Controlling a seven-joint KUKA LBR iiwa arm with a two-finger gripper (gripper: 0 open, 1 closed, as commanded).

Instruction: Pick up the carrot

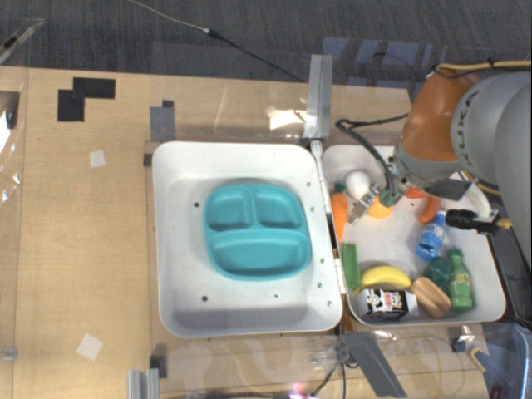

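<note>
Camera view shows the gripper (371,199) low in the right bin (499,302) beside the carrot (339,212), jaw state unclear; next, centring over the carrot

High fixed view — slanted down over both bins (249,160)

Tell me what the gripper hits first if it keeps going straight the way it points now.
Probably the carrot: the gripper points down-left toward it at the right bin's left wall. Depth is unclear from above.
</note>
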